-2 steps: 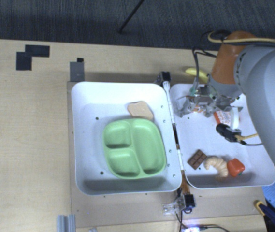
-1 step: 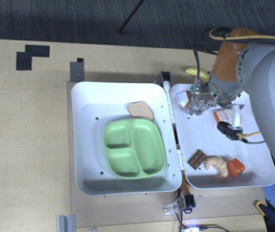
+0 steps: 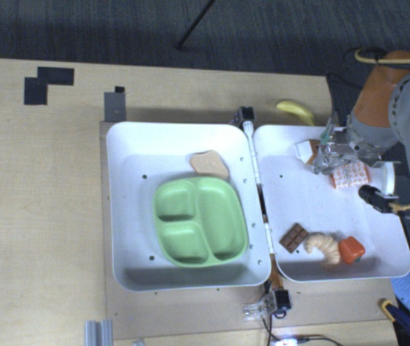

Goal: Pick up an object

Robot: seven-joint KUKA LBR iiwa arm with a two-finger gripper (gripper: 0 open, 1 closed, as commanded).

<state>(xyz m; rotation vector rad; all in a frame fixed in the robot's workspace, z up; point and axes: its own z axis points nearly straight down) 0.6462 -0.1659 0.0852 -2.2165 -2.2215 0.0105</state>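
Observation:
My gripper (image 3: 324, 158) hangs over the back of the right bin (image 3: 291, 193), reaching in from the right. Just right of it lies a red-and-white patterned packet (image 3: 349, 174), and a small white piece (image 3: 305, 150) sits to its left; whether the gripper touches either I cannot tell. Near the bin's front lie a brown chocolate bar (image 3: 293, 237), a tan croissant (image 3: 323, 246) and a red piece (image 3: 351, 250), close together. In the left bin (image 3: 125, 193) a green divided plate (image 3: 199, 220) rests, with a tan bread slice (image 3: 210, 163) behind it.
A yellow banana (image 3: 295, 111) lies on the bench behind the right bin, outside it. A ridge (image 3: 257, 193) separates the two bins. Black marks and a small bracket sit on the bench at the back left.

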